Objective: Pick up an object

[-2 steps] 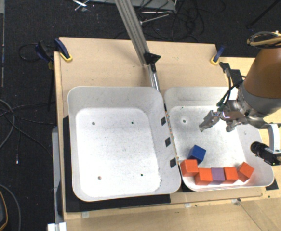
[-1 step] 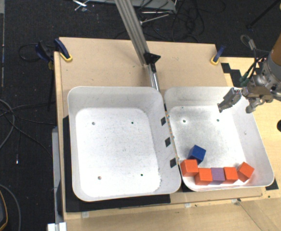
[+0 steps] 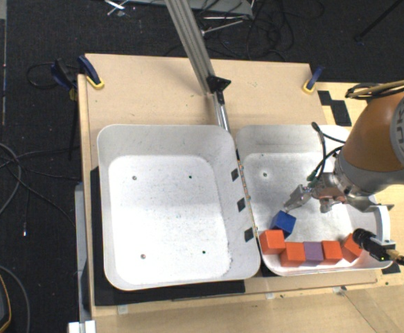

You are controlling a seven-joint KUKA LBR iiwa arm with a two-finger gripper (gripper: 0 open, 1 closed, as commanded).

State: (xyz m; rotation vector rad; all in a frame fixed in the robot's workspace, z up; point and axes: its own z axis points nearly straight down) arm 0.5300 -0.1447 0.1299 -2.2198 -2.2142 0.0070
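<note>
My arm (image 3: 382, 141) reaches in from the right, its orange band bulking large above the wrist. The wrist bends down and leftward, carrying my gripper (image 3: 300, 198) low, its grey jaws angled toward the left and slightly downward.

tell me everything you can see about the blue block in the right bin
The blue block is a small, matte, solid-looking cube, tilted so a corner points toward the camera. It lies on the floor of the right bin, toward its near end, just behind a row of orange blocks and a purple block. Its near corner sits close to the leftmost orange block. The end effector hangs just above and right of it.
</note>
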